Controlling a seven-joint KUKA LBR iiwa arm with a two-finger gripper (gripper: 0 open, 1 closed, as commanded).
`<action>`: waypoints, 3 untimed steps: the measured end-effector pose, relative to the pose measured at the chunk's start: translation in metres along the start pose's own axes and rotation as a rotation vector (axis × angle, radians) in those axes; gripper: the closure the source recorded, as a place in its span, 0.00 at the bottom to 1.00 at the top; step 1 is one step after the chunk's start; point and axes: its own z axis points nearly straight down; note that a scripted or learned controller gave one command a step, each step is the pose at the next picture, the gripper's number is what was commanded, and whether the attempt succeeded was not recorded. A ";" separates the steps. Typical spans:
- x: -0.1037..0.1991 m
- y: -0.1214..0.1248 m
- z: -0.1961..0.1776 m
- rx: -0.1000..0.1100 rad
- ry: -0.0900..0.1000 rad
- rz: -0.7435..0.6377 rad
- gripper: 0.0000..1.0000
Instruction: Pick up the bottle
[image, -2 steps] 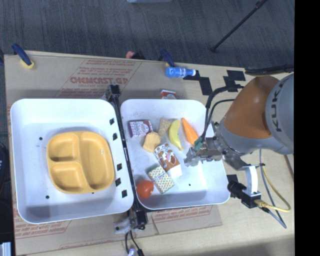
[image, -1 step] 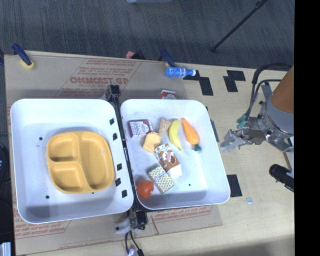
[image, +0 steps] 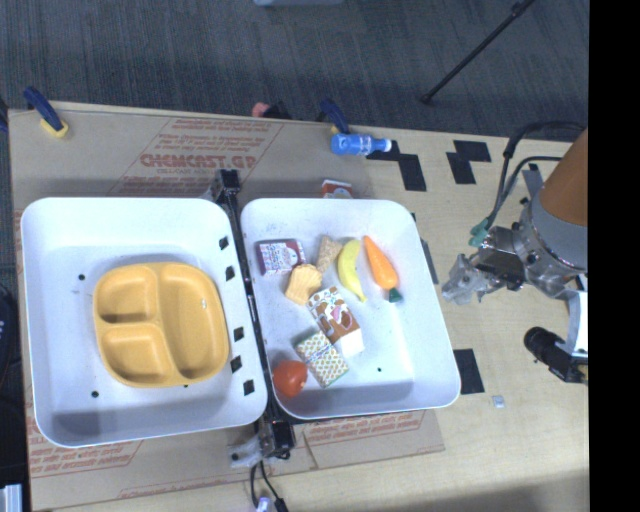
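Off to the right of both bins, the gripper hangs over the bare desk, and whether its fingers are wide or narrow cannot be told from this slant. Well apart from them, up and to their left, the blue bottle lies on its side on the cardboard beyond the right bin. Nearer the fingers, inside that bin, lie a carrot, a banana and what looks like a tomato. A yellow divided tray sits in the left bin.
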 end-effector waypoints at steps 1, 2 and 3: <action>0.006 -0.002 -0.019 0.001 0.000 0.112 1.00; 0.007 -0.002 -0.016 0.004 0.001 0.226 1.00; 0.009 -0.003 0.084 0.006 0.002 0.064 1.00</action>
